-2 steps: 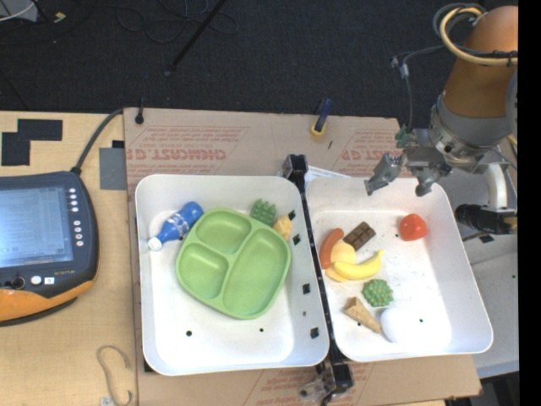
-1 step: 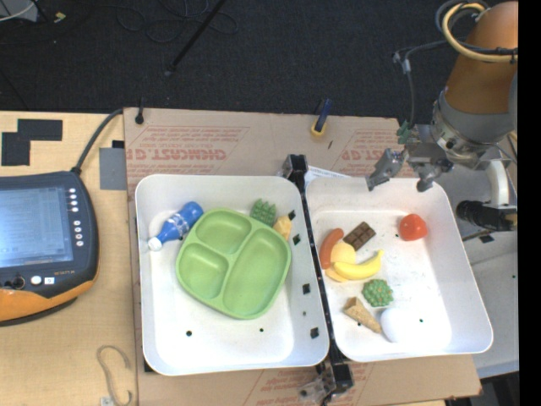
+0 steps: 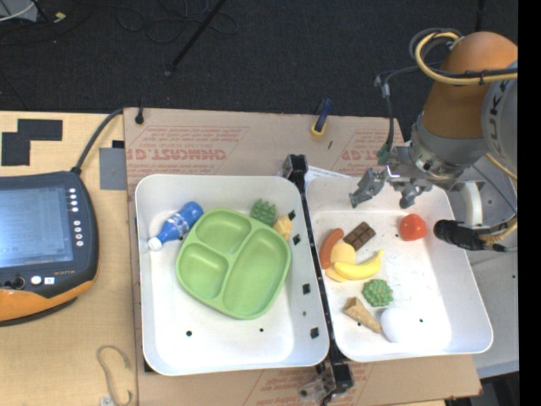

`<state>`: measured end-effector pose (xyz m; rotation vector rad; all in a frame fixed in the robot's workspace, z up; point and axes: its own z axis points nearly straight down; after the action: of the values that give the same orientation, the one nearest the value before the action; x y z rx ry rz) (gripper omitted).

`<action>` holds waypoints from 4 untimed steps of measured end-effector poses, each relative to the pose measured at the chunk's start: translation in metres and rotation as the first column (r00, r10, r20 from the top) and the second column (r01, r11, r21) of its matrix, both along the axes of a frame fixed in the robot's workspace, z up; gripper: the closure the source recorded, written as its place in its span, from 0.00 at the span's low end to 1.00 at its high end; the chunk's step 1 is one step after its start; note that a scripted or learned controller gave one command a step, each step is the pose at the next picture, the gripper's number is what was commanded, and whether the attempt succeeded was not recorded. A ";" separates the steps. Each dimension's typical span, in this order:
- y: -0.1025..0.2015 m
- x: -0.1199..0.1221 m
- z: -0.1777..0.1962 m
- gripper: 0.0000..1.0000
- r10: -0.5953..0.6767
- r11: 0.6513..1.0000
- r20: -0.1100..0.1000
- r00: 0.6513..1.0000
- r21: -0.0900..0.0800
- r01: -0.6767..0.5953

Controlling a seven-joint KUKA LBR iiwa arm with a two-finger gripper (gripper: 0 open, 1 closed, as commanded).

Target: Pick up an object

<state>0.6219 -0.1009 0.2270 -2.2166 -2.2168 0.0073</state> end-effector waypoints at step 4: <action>-0.005 -0.003 -0.122 1.00 -0.002 1.000 0.018 1.000 0.000 0.002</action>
<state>0.6187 -0.1061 0.1049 -2.2278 -2.2240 -0.0133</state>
